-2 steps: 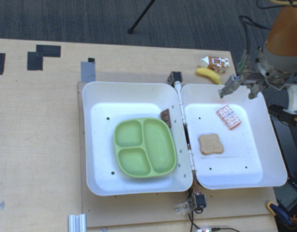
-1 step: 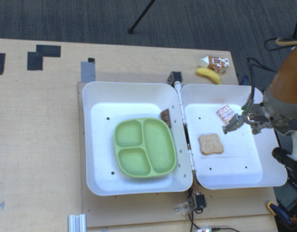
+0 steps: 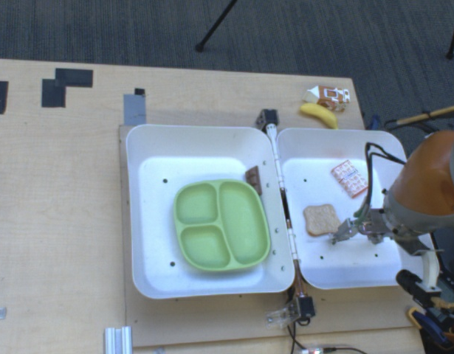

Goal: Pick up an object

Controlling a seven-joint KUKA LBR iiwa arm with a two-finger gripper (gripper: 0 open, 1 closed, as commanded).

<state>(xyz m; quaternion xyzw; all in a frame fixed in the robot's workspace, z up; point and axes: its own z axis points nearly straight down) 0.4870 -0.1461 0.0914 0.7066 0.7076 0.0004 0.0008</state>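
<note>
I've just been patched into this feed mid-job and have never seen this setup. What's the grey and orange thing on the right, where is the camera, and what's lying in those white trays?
You see one camera fixed above a wooden bench, looking down at a slant. The grey and orange thing is a robot arm reaching in from the right; its gripper sits low in the right bin, beside a slice of bread. I see nothing between its fingers. That bin also holds a small red-and-white packet. The left bin holds a green divided plate and a small brown item at its right wall. Outside the bins, on the bench behind them, lie a banana and a small carton.
</note>
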